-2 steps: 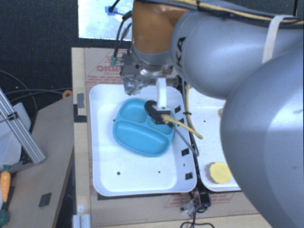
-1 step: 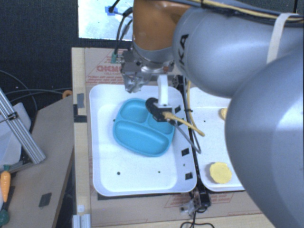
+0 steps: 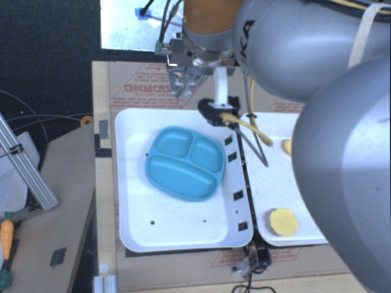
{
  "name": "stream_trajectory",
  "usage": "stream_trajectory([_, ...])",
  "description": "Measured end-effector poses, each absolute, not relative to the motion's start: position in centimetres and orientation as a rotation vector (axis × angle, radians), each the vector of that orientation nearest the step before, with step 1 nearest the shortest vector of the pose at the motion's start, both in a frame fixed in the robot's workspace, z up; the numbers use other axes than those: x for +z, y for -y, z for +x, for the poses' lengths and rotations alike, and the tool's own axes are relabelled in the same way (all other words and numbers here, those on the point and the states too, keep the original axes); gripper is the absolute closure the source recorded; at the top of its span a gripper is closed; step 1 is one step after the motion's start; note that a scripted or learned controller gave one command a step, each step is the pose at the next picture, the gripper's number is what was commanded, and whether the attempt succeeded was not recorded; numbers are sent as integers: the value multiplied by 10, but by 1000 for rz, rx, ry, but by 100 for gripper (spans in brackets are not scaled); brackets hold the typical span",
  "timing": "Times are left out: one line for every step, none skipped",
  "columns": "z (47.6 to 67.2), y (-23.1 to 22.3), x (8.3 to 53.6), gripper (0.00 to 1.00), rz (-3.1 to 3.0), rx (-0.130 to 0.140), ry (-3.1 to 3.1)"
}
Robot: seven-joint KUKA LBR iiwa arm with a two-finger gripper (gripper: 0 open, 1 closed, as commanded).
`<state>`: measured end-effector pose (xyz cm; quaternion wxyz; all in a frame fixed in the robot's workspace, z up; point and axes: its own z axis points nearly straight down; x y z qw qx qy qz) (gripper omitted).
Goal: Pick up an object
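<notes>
A light blue divided plate (image 3: 185, 162) lies flat in the left white bin (image 3: 137, 224), near its middle. A round yellow object (image 3: 283, 221) rests in the right bin (image 3: 272, 182) near the front edge. Another small yellow piece (image 3: 286, 145) peeks out beside the arm further back. My gripper (image 3: 183, 84) hangs above the far edge of the left bin, over the cardboard, behind the blue plate and apart from it. I see nothing between its fingers.
The grey arm covers most of the right bin. A cardboard sheet (image 3: 143, 87) lies under the bins. A metal frame (image 3: 27, 170) and an orange-handled tool (image 3: 6, 237) sit off the bench at the left.
</notes>
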<state>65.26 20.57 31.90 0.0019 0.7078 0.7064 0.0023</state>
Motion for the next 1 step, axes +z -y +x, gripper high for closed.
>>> stream_trajectory([669, -232, 303, 100, 2215, 5, -2227])
